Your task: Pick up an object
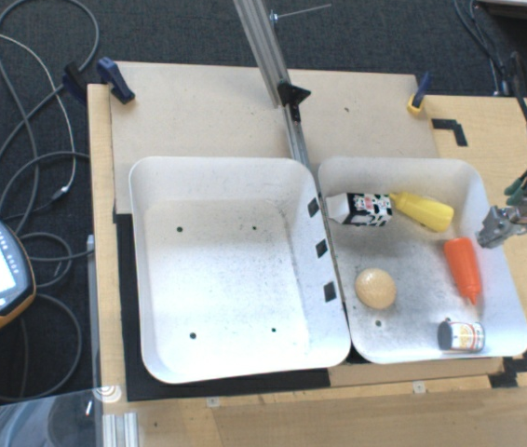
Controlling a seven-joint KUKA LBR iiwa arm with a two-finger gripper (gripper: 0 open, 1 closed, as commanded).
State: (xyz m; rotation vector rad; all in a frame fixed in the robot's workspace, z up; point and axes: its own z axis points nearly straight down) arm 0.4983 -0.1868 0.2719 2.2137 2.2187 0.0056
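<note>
Gripper (493, 227) seen at the right bin's (501, 291) right rim, jaw state not discernible, nothing seen held, orange carrot (464, 266) lying just beside it, yellow banana (423, 210) touching a cow-patterned carton (360, 209), round bread roll (375, 288) mid-bin, small can (460, 335) near the front corner, left bin (152, 194) alongside.

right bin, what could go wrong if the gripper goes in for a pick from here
The gripper sits at the right bin's right rim, so a straight descent may clip the wall. The orange carrot lies close to that wall, leaving little room for a finger on that side. The yellow object touches the black-and-white carton, so a grab there may catch both or push one away.
</note>
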